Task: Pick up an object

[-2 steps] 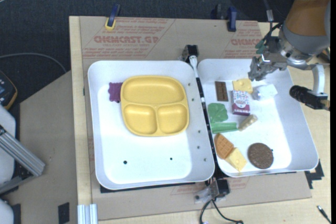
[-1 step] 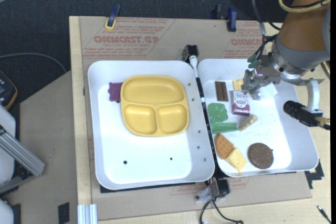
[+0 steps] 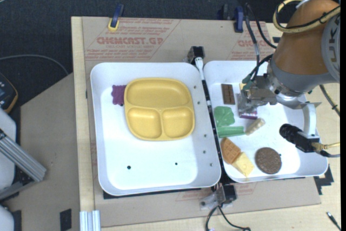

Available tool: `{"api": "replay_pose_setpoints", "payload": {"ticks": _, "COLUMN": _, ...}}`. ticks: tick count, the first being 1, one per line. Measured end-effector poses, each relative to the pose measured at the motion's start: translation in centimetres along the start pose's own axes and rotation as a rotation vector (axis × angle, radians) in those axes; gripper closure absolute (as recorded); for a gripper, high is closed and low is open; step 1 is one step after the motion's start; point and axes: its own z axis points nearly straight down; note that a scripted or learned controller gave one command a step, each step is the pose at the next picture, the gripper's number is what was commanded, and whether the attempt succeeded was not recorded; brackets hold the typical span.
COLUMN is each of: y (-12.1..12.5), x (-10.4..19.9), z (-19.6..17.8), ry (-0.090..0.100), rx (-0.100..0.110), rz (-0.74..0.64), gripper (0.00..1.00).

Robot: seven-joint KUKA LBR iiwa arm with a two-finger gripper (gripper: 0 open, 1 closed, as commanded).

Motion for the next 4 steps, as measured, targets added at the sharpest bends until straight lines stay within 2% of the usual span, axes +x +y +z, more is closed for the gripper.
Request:
{"api": "replay_pose_setpoints", "payload": {"ticks": 1, "y": -5.0, "x": 2.3, "z": -0.9, "ry": 0.001, "rx": 0.003, "rz": 0.0, "gripper": 1.0}}
{"api": "replay_pose_setpoints", "payload": {"ticks": 2, "y": -4.3, "x": 3.3, "z": 0.4, "ry": 0.001, "rx": 0.002, "rz": 0.0, "gripper": 1.0}}
{"api": "replay_pose_setpoints", "payload": {"ticks": 3, "y": -5.5, "x": 3.9, "z": -0.6, "ry": 0.001, "rx": 0.002, "rz": -0.001, "gripper": 1.0}}
{"api": "replay_pose_setpoints", "payload": {"ticks": 4, "y": -5.5, "x": 2.9, "z": 0.4, "ry": 0.001, "rx": 0.002, "rz": 0.001, "gripper": 1.0}}
